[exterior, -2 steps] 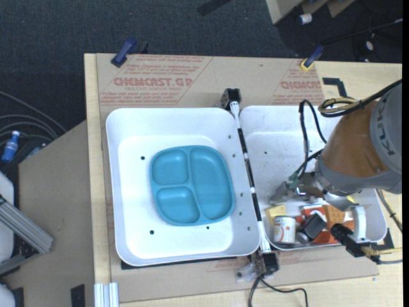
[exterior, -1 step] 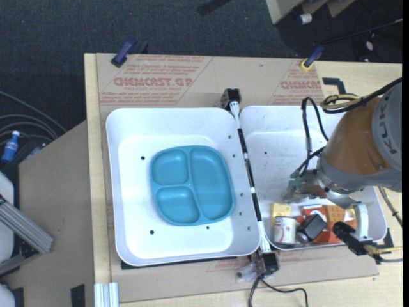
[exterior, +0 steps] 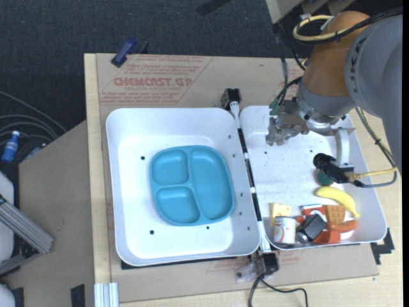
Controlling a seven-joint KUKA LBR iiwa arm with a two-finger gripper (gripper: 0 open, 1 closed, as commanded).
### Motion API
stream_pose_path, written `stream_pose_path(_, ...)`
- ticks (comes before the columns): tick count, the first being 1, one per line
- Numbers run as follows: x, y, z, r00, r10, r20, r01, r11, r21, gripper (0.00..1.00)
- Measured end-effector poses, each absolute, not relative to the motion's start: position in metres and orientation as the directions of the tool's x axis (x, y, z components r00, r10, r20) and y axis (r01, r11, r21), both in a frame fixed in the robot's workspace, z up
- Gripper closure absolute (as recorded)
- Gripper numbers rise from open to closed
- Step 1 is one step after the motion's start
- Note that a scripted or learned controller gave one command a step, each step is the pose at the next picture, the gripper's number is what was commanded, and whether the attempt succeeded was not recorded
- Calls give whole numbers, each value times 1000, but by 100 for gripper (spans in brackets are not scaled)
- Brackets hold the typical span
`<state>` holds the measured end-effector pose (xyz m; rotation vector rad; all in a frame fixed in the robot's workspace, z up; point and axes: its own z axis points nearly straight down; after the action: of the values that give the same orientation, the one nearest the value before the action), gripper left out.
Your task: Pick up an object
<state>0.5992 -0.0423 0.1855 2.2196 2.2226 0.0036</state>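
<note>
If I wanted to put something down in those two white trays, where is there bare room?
The left bin has a bare white margin all round the blue divided plate. In the right bin, the speckled middle floor is free, between the pincer above and the banana below. Its near end is crowded: the banana and a heap of small items.

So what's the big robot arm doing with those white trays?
The grey and orange arm reaches in over the right bin, its gripper near the far left corner, away from the toys. A banana and other small things lie piled at the near edge. The left bin holds a blue divided plate. Nothing has been picked up yet.
</note>
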Motion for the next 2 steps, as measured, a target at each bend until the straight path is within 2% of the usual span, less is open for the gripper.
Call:
stream_pose_path(1,598,-43,185,-1,1000,0,1000,1,-1,0)
stream_pose_path(2,629,-125,187,1,1000,-2,1000,-1,1,0)
